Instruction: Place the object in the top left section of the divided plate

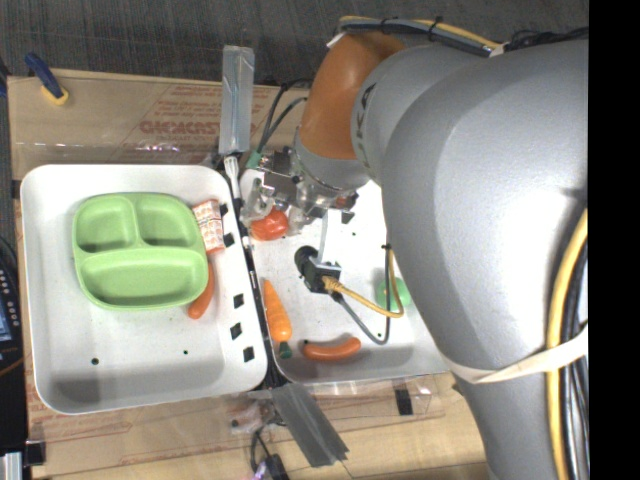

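1. Furthest left of the gripper sits the divided plate (137,253), green, flat in the left bin (50,298). Its two small sections lie along the top and the large one below, so the top left section is the target, on the side of the plate away from the gripper.
2. Nearer, just past the plate's right edge, a small red-and-white packet (208,226) leans at the rim, and below it an orange sausage-like piece (201,301) rests against the plate's lower right corner. Neither is in a section, so I judge nothing has been placed yet.
3. The gripper (272,208) hangs low at the top left corner of the right bin (350,363), close against the wall between the bins. A red-orange tomato-like piece (269,227) sits directly under it, touching or nearly so. This looks like the chosen object, but I cannot tell whether it is gripped or merely lying beneath.
4. Below the gripper, a carrot (277,313) lies along the dividing wall.
5. Lower right of the gripper lie a red sausage (331,347) and a green piece (397,294), partly hidden by the arm.
6. Lifting from that corner risks catching the wall.
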Motion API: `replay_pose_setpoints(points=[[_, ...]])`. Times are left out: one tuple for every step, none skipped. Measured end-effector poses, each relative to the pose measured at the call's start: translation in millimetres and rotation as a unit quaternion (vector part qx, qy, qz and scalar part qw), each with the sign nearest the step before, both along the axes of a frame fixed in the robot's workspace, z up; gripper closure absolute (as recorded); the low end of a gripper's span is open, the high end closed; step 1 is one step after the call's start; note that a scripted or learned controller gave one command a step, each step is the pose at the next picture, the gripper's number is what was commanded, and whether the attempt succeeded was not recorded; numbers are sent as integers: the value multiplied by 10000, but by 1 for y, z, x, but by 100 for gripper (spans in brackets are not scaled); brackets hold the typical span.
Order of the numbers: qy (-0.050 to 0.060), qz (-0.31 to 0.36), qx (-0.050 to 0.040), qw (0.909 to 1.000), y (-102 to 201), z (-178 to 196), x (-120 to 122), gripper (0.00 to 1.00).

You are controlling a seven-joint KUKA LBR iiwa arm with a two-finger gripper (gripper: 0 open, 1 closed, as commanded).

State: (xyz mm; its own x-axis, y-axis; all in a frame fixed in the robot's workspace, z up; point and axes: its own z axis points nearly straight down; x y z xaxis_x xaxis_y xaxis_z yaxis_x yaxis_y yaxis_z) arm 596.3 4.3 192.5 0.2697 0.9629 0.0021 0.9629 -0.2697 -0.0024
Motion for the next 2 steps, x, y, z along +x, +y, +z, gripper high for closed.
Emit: replay_pose_setpoints(points=[[12,-748,-14,9972,102,49,14,100],[4,-156,-18,9999,111,84,-1,100]])
